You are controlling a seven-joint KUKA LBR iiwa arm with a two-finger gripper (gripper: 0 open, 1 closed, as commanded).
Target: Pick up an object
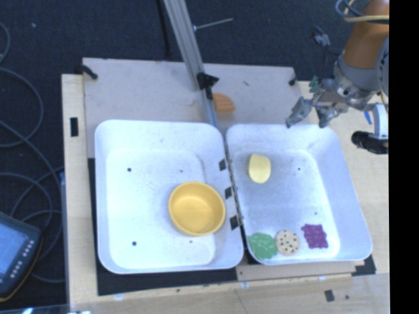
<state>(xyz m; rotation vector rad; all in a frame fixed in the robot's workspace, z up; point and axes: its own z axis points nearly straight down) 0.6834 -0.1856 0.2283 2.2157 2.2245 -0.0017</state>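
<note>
My gripper (308,118) hangs over the back rim of the right bin (340,175), its two fingers spread open with nothing between them. Inside that bin a pale yellow lemon-shaped piece (259,168) lies near the left wall. Along the front edge sit a green leafy piece (262,244), a round cookie (287,241) and a purple bunch of grapes (315,235). A yellow bowl (196,208) stands upright in the left bin (131,175), toward its right front.
A slanted metal pole (186,41) runs from the top of the view down to the gap between the bins. A small orange object (222,103) lies on the bench behind the bins. Cables and a tablet (14,254) lie on the floor at left.
</note>
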